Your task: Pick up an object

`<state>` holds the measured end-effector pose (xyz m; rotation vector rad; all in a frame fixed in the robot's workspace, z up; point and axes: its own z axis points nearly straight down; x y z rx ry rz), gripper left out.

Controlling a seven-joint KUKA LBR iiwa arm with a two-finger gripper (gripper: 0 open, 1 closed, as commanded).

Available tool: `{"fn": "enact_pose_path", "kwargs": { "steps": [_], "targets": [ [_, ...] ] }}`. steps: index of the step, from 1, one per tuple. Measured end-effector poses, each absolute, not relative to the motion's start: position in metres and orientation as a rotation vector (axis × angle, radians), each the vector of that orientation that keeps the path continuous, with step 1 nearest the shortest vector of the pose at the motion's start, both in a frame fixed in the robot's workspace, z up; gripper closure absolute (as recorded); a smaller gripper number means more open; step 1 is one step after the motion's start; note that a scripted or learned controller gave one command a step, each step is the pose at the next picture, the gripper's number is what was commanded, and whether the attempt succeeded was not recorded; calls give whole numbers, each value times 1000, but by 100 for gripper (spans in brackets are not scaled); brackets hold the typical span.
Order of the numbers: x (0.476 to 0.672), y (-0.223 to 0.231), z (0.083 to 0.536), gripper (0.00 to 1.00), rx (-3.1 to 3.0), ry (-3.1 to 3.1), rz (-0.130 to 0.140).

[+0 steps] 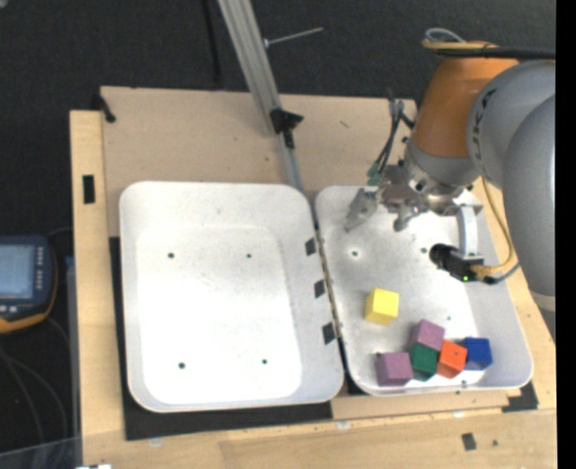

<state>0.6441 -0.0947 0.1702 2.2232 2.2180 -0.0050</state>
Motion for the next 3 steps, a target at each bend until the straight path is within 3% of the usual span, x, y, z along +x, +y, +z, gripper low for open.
{"fn": "enact_pose_path", "kwargs": {
  "steps": [2,3],
  "targets": [
    [644,-94,172,0,2219,2221,-4],
    [645,-94,183,100,2213,2223,-1]
  ]
}}
